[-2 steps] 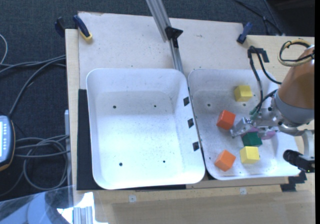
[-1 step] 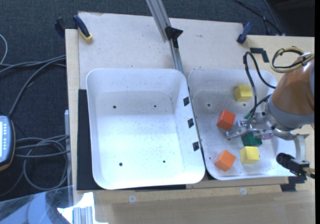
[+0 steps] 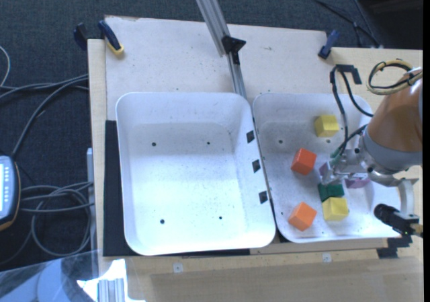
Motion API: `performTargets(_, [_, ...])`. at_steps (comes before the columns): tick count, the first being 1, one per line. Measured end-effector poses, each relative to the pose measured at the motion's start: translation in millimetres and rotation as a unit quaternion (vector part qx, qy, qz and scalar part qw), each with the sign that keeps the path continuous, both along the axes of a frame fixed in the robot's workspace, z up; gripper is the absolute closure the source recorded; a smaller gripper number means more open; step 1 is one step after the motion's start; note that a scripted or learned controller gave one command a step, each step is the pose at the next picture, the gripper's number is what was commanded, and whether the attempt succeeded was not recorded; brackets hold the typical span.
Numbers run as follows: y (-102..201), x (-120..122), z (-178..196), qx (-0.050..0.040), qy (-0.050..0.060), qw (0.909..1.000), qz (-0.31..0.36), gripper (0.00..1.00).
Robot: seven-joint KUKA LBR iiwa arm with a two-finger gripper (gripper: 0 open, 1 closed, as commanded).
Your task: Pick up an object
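The right bin (image 3: 282,114) holds several small blocks. A yellow cube (image 3: 326,125) lies near its far side. An orange block (image 3: 304,161) sits in the middle and a second orange block (image 3: 302,215) near the front rim. A green block (image 3: 330,191) rests against another yellow block (image 3: 335,209). My gripper (image 3: 338,171) reaches down from the right, low over the bin, just above the green block and right of the middle orange block. A purplish piece (image 3: 324,171) shows beside the gripper tip; the arm's wrist hides the rest there.
The left bin (image 3: 181,173) stands beside the right one, split by a shared rim with black clips (image 3: 256,165). A metal pole (image 3: 213,15) slants in from the top. Cables (image 3: 346,102) hang near the arm. Blue clamps (image 3: 327,44) mark the board's corners.
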State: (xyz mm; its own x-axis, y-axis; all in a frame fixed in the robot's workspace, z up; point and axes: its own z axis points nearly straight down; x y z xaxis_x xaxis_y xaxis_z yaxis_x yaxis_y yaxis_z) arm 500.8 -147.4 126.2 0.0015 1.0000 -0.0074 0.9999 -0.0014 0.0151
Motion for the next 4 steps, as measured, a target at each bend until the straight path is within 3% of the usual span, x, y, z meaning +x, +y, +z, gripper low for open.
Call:
performTargets(3, [-4.9, -13.6, 148.0, 0.0026, 0.004, 1.0000, 0.002, 1.00])
performTargets(4, [41.3, -3.3, 141.2, 0.0045, 0.007, 1.0000, 0.003, 1.00])
